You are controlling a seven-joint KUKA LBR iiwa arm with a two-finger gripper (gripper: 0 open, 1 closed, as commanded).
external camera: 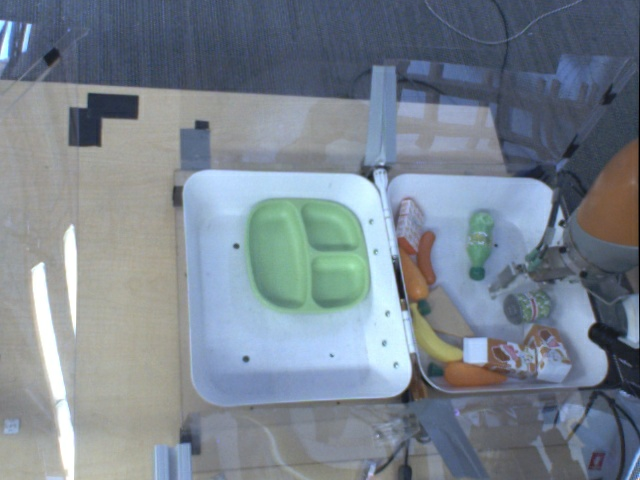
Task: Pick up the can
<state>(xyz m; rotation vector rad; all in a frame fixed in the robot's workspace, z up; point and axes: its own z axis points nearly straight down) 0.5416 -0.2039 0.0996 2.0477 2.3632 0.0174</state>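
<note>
Can (527, 305) in right bin (455, 186), lying tipped, long axis roughly 9-to-3 — just at 6 o'clock of gripper (520, 271). Gripper spread wide, holding nothing — short descent needed.

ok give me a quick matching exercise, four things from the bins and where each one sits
Things:
1. green plate
2. green bottle
3. banana
4. can

Places:
a. right bin, along its left wall
b. left bin
c. right bin, under the gripper
d. right bin, toward the far side

Pairs: 1-b, 2-d, 3-a, 4-c
</note>
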